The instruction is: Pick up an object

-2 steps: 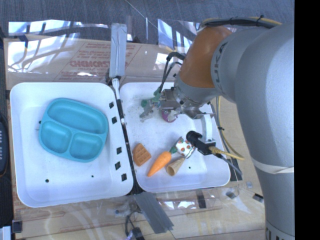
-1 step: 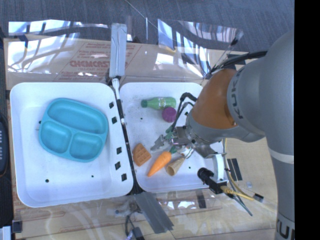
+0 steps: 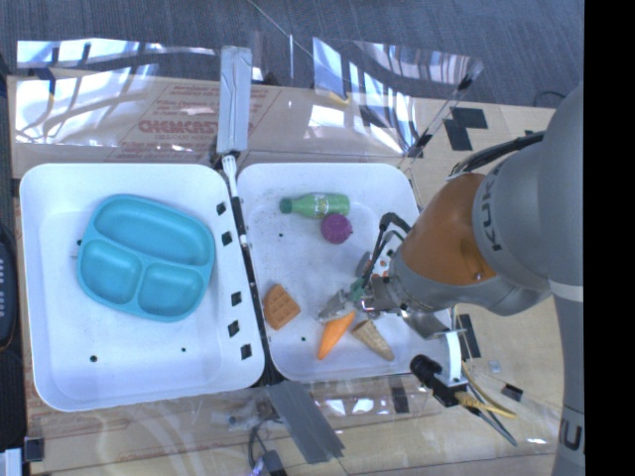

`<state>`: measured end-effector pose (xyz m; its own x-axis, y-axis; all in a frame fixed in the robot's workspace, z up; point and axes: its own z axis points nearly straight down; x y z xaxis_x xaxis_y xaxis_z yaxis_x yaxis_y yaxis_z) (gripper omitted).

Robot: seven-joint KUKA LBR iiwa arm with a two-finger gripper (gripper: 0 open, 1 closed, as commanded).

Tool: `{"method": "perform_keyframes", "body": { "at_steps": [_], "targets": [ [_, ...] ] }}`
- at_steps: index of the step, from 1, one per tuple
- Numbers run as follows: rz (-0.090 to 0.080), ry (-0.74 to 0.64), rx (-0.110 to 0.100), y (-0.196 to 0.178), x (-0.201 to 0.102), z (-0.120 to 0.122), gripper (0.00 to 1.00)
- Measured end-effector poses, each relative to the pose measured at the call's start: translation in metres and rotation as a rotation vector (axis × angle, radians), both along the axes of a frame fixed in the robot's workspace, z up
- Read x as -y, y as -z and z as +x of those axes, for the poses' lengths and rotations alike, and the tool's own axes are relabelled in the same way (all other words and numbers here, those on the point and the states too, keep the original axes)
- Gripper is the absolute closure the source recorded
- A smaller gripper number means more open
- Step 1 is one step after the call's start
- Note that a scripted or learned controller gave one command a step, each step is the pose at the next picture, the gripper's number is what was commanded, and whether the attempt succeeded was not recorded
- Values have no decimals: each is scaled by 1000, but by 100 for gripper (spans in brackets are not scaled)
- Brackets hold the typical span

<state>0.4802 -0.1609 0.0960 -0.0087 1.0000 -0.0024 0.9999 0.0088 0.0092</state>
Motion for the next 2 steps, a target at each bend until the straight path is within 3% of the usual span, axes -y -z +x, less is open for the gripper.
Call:
{"method": "perform_keyframes", "body": {
  "at_steps": [1,2],
  "targets": [
    [2,-7,-7,-7,-1,-1,100],
    [5,-6,-4,-98,-77,75,100]
  ]
}}
